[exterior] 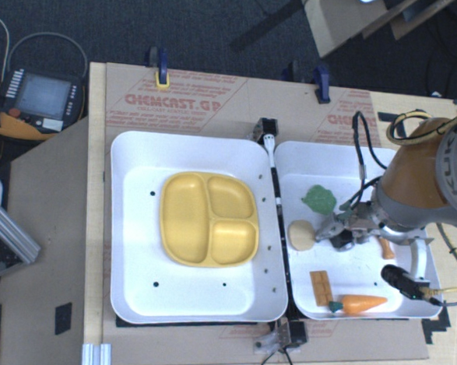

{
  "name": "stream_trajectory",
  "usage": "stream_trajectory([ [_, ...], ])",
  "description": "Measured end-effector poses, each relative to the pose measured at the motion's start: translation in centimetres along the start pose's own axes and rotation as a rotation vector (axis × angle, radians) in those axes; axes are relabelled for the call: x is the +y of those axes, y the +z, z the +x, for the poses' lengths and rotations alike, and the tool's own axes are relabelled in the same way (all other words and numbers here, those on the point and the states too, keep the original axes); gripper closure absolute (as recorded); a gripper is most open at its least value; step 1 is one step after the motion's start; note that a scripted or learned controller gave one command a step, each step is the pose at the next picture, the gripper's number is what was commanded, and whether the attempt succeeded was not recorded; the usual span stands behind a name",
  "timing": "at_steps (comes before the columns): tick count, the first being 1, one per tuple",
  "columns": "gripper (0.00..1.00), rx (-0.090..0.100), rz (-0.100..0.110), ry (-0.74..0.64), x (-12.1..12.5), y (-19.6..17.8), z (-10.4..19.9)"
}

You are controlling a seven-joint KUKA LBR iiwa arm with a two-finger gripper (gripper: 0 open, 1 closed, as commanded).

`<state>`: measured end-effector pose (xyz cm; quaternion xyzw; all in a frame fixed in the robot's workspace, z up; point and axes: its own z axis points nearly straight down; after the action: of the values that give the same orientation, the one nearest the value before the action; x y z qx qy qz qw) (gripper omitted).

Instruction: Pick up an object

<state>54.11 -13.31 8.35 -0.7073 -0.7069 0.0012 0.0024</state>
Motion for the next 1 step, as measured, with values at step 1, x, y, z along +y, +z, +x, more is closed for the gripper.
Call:
stream_trajectory([
  [1,1.00,-0.001,-0.004,0.000,0.07,-1.14,-0.02],
])
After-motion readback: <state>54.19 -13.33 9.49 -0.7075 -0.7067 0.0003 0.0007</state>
